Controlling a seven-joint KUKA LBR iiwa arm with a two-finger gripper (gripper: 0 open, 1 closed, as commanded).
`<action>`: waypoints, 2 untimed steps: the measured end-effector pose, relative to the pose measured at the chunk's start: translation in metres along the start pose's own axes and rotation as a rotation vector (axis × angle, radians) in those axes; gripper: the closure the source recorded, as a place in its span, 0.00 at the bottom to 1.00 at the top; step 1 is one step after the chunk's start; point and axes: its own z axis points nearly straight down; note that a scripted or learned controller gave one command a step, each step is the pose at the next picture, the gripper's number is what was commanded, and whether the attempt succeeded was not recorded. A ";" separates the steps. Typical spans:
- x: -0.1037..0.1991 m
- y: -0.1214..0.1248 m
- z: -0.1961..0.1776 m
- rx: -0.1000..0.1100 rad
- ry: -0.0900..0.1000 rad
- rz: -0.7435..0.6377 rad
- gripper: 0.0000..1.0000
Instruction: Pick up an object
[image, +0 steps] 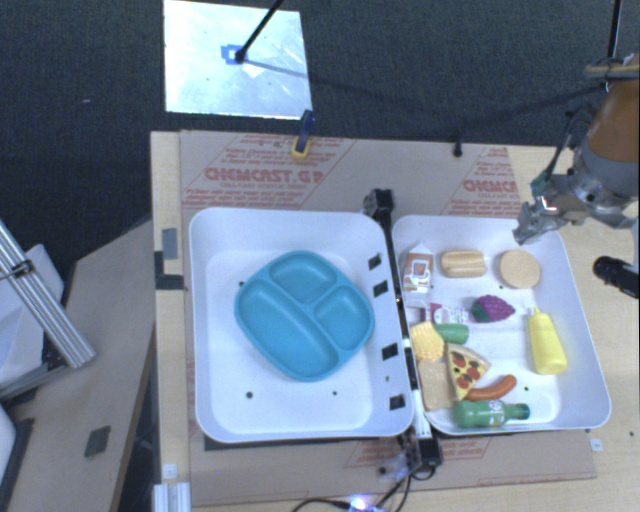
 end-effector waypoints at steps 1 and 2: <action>0.048 -0.031 0.007 0.006 0.002 -0.002 1.00; 0.094 -0.068 -0.005 0.006 0.003 -0.004 1.00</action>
